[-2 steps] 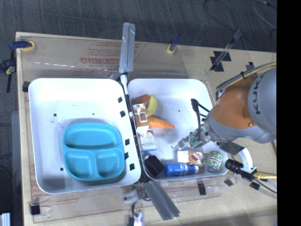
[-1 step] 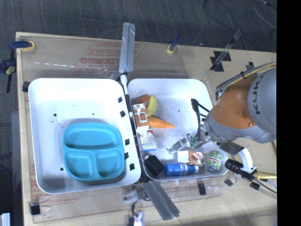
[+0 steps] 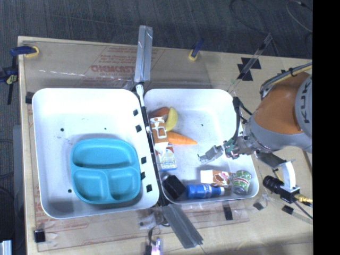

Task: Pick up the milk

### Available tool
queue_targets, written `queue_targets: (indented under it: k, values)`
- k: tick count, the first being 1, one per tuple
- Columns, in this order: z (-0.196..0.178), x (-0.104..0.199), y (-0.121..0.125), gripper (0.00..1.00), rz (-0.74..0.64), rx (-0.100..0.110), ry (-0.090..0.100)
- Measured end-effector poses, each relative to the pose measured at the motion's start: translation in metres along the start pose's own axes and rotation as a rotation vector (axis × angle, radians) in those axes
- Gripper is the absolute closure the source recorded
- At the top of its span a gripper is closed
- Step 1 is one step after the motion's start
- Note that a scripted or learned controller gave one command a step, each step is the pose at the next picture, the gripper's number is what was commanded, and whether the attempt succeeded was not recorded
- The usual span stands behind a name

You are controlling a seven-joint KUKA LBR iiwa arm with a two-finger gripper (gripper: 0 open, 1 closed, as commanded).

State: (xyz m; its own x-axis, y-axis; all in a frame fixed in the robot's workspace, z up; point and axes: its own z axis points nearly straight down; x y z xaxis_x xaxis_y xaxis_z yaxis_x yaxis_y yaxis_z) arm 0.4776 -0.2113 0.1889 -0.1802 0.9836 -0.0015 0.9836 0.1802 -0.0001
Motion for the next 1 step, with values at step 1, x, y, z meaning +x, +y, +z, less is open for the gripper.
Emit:
queue_targets:
  k: [1]
  values:
    - [0.0988, 0.0015, 0.0007, 0.0, -0.148, 0.001, 0.002]
